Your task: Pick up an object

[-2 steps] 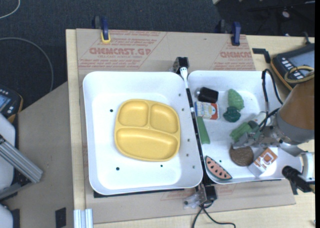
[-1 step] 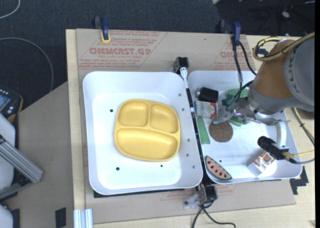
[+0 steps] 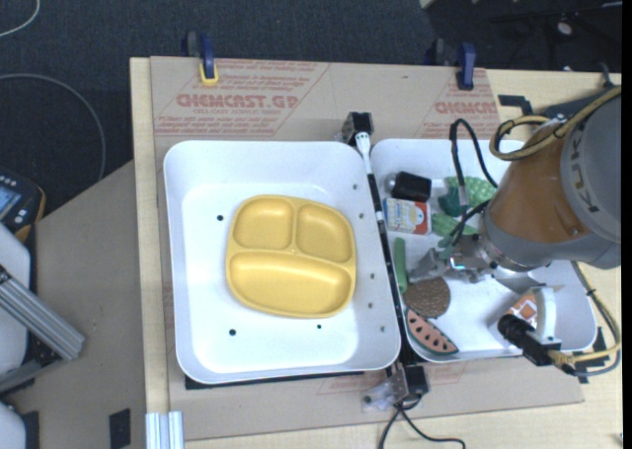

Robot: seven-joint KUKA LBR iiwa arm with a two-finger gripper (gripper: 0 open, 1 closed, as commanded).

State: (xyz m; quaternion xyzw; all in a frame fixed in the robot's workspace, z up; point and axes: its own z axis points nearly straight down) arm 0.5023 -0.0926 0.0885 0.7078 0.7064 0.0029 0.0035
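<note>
Yellow divided plate [image 3: 292, 256] mid left bin [image 3: 188, 240], bare white floor all around.

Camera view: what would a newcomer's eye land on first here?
The yellow divided plate, lying alone in the left bin. Next, the grey and orange arm reaching from the right over the right bin, its gripper low among small cluttered items, near a watermelon slice toy.

Our arm [image 3: 578, 195] reaches in from the right, its grey body and orange band [image 3: 538, 200] angled down over the right-hand side of the bench. We see the gripper [image 3: 444, 264] low at the end of the wrist, pointing left; black cables loop above the wrist.
</note>
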